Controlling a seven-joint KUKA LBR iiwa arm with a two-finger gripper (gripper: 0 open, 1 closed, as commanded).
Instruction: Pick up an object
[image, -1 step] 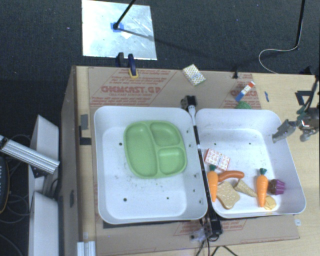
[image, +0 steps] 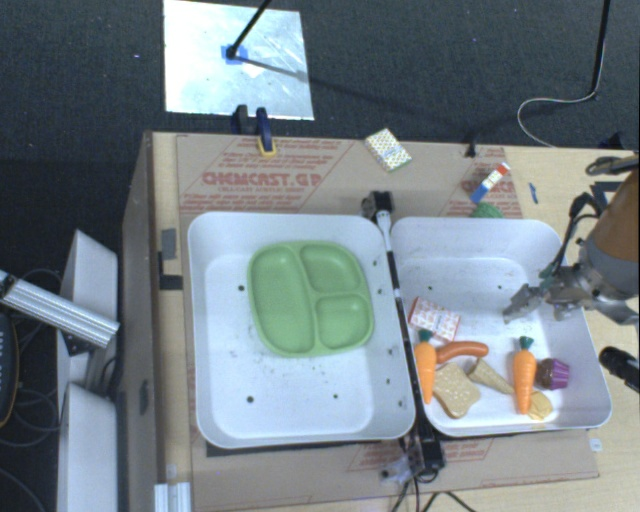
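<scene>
Orange plastic toy carrot (image: 523, 374) lies in the near right corner of my right white bin (image: 470, 240), just below my two-finger gripper (image: 545, 300), its long axis running near-to-far with the green top toward me. My fingers are spread open and grip nothing. Purple toy (image: 553, 373) touches the carrot's right side, so room is tight there. Farther left, the green divided plate (image: 310, 298) sits in the left bin (image: 215, 330).

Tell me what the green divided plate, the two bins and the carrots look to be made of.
Green divided plate: probably moulded plastic, matte, one even colour with soft rounded ridges.
Left bin and right bin: likely thin formed white plastic, with rounded corners and a slight sheen.
Carrots: seemingly toy plastic, uniformly bright orange; too small to be sure.
</scene>
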